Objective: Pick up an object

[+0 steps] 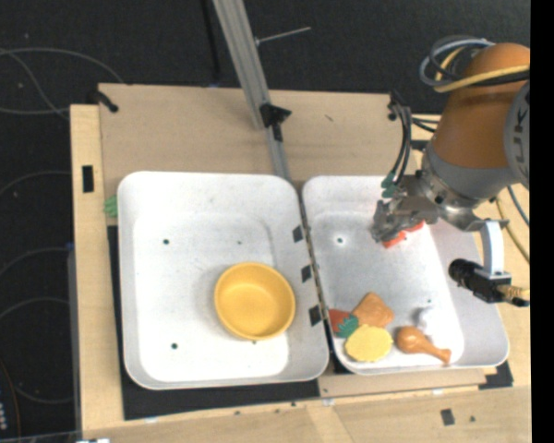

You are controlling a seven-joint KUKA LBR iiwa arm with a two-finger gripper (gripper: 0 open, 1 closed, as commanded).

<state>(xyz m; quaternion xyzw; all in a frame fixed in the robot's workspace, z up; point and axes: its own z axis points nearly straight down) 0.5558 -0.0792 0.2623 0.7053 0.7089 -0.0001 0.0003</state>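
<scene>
The camera view looks down on two white bins side by side on a tan bench: the left bin (pixel 166 210) holds a yellow bowl (pixel 253 300) near its front middle, and the right bin (pixel 351 201) holds a cluster of small toys along its front edge, namely a yellow disc (pixel 367 343), an orange wedge (pixel 373 310), a drumstick (pixel 421 342) and, against the divider, a small green piece (pixel 349 326) touching a red piece (pixel 337 318). The arm (pixel 480 127) comes in from the right and its gripper (pixel 391 221) hangs over the back half of the right bin, well apart from the front cluster. A small red-orange object (pixel 406 235) shows just beside and partly under the tool's tip; whether it lies on the bin floor or sits between the jaws cannot be told from this angle, and whether the tool is open or closed cannot be told either. As a judgement, the step in hand is the grasp itself: the tool is low over the red-orange piece, either about to close on it or just closed. The next move calls for a firm closure centred on that small piece and then a straight lift clear of the bin floor; a thing this small and low could easily slip out or be pushed aside, so the lift would have to show it rising with the tool before the pick counts as done
</scene>
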